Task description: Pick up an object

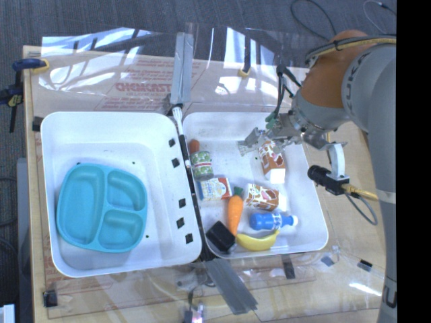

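My gripper (258, 141) hangs over the upper middle of the right bin (311, 200). A brown-and-white patterned carton (273, 161) lies right at its lower right side, touching or nearly touching it; whether it is gripped cannot be told. Below it lie a small printed carton (262, 196), an orange carrot (234, 213), a blue bottle with a white cap (270, 221), a yellow banana (256, 241) and a black block (219, 236). Along the bin's left wall sit a green can (201, 163), a juice box (214, 188) and a small red piece (194, 145).
The left bin (81, 130) holds a light blue divided tray (101, 208). The arm's orange band (330, 79) and grey body reach in over the right bin's far right corner. A black cable (330, 178) hangs beside the right wall.
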Motion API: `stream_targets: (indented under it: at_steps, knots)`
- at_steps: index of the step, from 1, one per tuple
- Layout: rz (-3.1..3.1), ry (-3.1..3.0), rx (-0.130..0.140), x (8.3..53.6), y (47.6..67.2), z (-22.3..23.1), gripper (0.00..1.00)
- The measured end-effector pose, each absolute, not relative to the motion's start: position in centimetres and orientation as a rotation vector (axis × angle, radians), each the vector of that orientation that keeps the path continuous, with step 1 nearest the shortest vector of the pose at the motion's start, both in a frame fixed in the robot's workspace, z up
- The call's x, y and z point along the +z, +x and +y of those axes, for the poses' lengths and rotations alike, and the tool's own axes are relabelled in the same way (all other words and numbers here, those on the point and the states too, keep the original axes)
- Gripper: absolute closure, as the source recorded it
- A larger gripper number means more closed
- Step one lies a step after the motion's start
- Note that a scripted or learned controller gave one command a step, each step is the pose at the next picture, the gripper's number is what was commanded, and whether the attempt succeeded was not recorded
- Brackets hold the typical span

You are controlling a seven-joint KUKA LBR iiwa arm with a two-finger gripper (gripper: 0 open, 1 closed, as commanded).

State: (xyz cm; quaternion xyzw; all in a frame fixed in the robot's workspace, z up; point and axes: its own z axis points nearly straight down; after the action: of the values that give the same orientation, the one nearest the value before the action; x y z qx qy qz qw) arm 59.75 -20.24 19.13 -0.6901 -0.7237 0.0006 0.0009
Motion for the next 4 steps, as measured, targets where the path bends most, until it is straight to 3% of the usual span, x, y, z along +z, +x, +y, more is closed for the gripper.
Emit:
stream_targets:
  at_steps: [1, 2, 3, 4]
  knots:
    - [-2.276, -2.162, 0.003, 20.1, 59.8, -20.2, 1.0]
    - [-2.194, -2.248, 0.003, 25.1, 57.3, -17.2, 1.0]
    - [-2.021, -2.403, 0.002, 32.7, 56.7, -15.7, 1.0]
    - [-2.021, -2.403, 0.002, 32.6, 56.7, -15.7, 0.0]
